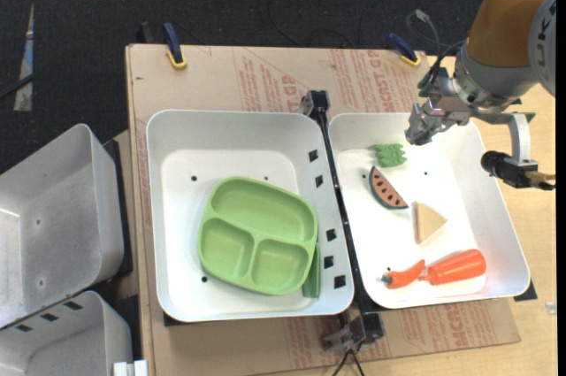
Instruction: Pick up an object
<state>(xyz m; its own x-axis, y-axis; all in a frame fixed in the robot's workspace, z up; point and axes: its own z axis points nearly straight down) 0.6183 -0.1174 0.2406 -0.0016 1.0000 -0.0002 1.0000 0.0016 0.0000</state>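
The bench (230, 69) is topped with flat brown cardboard printed with faded red lettering, and two blue-and-yellow clamps grip its far edge. On it sit two shallow bins of smooth white plastic with rounded corners, side by side.

The left bin (177, 144) holds a light green plate (256, 234), glossy, rounded-rectangular, moulded into three compartments.

The right bin (495, 228) holds four small toy foods. A bumpy green piece (389, 155) like a leafy floret lies at the far end. Just beside it, nearer the camera, is a watermelon slice (387, 188): a curved wedge, red with dark seeds and a dark green rind. To its right lies a tan wedge (430, 222), flat and triangular. At the near end lies an orange carrot (440, 269), long and tapered, with its redder narrow end pointing left.

The pincer (421, 132), dark and metallic, hangs from the grey wrist below the orange band, over the far end of the right bin, near the green piece and to its upper right. Nothing shows between its tips; whether it is released or clenched I cannot tell at this size.
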